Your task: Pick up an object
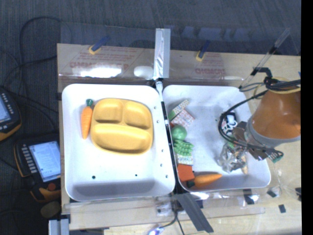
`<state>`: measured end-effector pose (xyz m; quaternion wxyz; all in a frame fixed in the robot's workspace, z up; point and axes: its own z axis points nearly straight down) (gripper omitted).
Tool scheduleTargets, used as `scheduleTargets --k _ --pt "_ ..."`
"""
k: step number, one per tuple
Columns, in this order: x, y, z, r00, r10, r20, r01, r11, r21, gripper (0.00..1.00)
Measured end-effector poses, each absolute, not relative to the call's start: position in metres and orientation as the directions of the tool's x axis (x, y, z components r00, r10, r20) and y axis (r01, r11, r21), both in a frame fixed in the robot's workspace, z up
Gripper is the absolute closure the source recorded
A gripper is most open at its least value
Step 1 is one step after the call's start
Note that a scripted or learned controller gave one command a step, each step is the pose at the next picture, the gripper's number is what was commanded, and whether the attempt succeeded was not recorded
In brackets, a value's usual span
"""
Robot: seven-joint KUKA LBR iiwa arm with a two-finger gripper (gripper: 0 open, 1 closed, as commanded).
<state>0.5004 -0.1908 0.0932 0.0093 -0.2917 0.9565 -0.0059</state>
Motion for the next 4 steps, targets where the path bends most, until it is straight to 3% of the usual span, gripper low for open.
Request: scheduleTargets --k 1,2,3,4 --pt "0.524 -0.166 0.092 -0.829 -0.559 -0.008 -0.559 0.829 -0.014 1.00" --pt "0.533 -0.148 0.092 -0.860 -0.510 -0.009 -0.510 0.860 -0.014 1.00" --pt "0.580 -0.109 0.092 -0.859 -0.512 -0.013 -0.512 0.859 -0.013 1.00" --pt "0.566 -0.147 0.100 -0.966 -0.259 -0.003 -0.259 0.966 0.001 1.00"
